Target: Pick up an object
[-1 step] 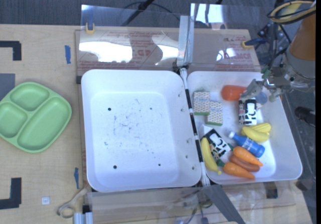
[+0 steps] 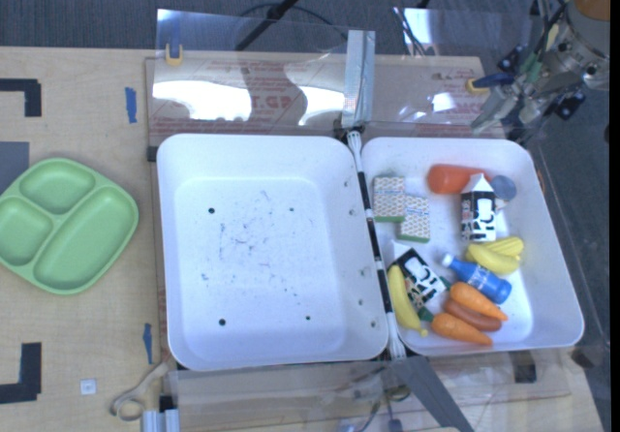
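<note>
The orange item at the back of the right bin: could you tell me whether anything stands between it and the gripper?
Nothing visible does. The gripper hangs beyond the right bin's back rim, and the orange item lies uncovered just inside it, with the black-and-white bottle beside it, not over it.

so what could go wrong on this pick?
Clutter: in the right bin the blue bottle, carrots and yellow banana touch, so a grasp may catch two or slip. The gripper sits beyond the bin's far rim; descending could clip the clear wall.
</note>
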